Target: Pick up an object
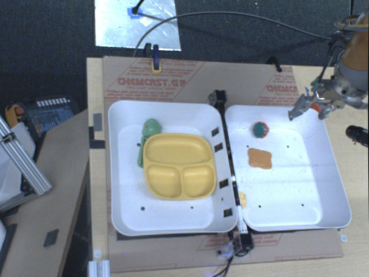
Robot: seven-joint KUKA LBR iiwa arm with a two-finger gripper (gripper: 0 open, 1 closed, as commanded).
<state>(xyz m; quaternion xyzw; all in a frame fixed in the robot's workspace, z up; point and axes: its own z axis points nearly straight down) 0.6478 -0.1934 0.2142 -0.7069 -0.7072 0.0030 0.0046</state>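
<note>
While the arm (351,68) sits at the far right, its claw (310,105) hangs over the far-right rim of the right bin (300,212), fingers spread apart, nothing between them. Writing: "CHEMCAST G" in red on the brown sheet (173,77) under the bins, once at far left, again mirrored at far right; the last characters are too blurry to read.

Counts: two white bins, left bin (124,212) and right one, touching along a black-clipped seam. Right bin: two items, one small round teal-and-red ball (260,130) and one flat orange piece (260,158) just nearer than it. Left bin: one yellow three-compartment tray (177,165) and one green object (149,133) partly tucked under the tray's far-left edge. One small yellow bit (243,199) at the seam, near side.

Ball lies left of the claw and slightly nearer, apart from it, not touching. Orange piece is farther off, left and nearer. One blue-and-yellow clamp (155,57) at the sheet's far edge on the counter (63,149).
</note>
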